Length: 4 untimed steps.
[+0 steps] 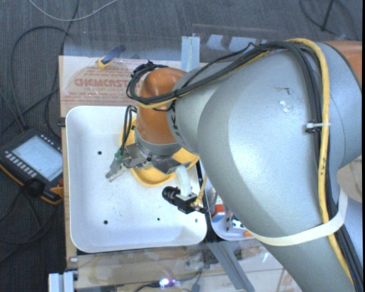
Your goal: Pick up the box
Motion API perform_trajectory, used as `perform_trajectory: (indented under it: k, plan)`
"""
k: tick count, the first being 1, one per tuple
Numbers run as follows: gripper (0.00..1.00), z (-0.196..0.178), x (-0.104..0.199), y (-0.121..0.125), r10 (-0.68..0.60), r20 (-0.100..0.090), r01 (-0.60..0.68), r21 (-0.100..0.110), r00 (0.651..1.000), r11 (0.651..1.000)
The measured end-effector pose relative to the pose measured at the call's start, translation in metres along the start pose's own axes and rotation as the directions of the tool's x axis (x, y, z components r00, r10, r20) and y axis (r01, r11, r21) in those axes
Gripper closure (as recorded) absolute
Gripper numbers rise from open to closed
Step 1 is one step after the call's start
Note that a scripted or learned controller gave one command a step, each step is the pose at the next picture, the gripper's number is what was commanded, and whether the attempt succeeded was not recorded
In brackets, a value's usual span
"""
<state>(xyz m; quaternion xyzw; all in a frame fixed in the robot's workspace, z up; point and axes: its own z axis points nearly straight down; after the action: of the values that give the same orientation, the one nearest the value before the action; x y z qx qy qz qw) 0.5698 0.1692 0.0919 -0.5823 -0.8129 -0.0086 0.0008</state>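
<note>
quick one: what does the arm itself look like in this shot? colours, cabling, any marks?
The arm is a bulky, rounded, matte grey shell with a few small white scuffs. An orange band sits above the wrist, over a grey wrist collar. A bundle of black cables with one yellow cable runs along it, cinched by a white zip tie. The gripper is metallic with green parts.

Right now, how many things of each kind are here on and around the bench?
White bins: 2 (left, right)
Robot arm: 1
Yellow object beside the tool: 1
Handheld screen unit on the floor: 1
Total: 5
</note>
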Motion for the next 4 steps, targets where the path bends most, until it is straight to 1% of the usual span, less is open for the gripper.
perform_trajectory:
  k: [1, 2, 3, 4]
  plan:
    - [0.00, -0.053, -0.015, 0.072, 0.146, 0.015, -0.146, 0.015, 0.989, 0.989]
    - [0.00, 0.000, -0.065, 0.024, -0.043, 0.009, 0.043, 0.004, 0.999, 0.999]
    - [0.00, -0.093, -0.098, -0.040, -0.107, 0.011, 0.107, 0.016, 0.994, 0.994]
    - [0.00, -0.023, -0.054, 0.012, -0.074, 0.010, 0.074, 0.012, 0.997, 0.997]
